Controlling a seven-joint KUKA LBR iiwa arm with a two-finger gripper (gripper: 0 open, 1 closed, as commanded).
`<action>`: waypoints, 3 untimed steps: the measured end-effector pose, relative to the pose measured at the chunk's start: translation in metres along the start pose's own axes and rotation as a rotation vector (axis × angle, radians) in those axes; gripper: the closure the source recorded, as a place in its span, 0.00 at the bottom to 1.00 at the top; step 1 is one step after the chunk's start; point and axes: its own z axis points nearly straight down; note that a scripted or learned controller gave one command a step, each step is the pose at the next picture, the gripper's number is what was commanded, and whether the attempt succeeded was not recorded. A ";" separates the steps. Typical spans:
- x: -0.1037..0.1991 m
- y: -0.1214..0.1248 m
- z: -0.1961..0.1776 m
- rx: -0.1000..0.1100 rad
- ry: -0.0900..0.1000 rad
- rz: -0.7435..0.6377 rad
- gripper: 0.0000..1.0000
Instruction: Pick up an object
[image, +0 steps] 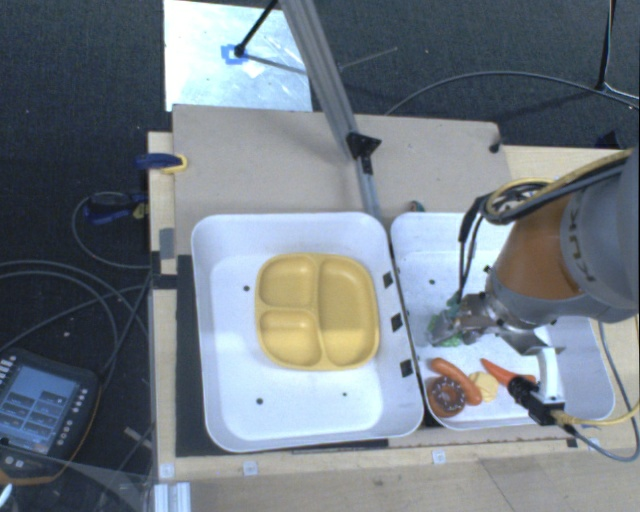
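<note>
The right bin (430, 255) holds several toy foods near its front edge. A brown donut (444, 397) lies at the front left, with a reddish sausage (453, 371) touching it from behind. To their right are a small yellow piece (487, 384) and a red-orange carrot-like piece (503, 371). My gripper (450, 327) hangs low over the bin's left middle, just behind the sausage. A greenish shape shows at its tip; I cannot tell whether that is an object or part of the gripper. The arm's grey and orange wrist (540, 262) hides the bin's right half.
The left bin (225, 400) holds a yellow divided plate (318, 309) at its centre. A wall with black clips (396, 322) separates the two bins. A grey pole (335, 90) slants over the bench behind them. Cables trail from the arm on the right.
</note>
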 end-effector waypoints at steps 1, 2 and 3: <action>0.001 -0.001 -0.063 -0.005 -0.001 -0.006 1.00; 0.001 0.001 -0.116 -0.006 -0.002 -0.006 1.00; 0.056 0.018 -0.110 0.000 0.002 -0.012 1.00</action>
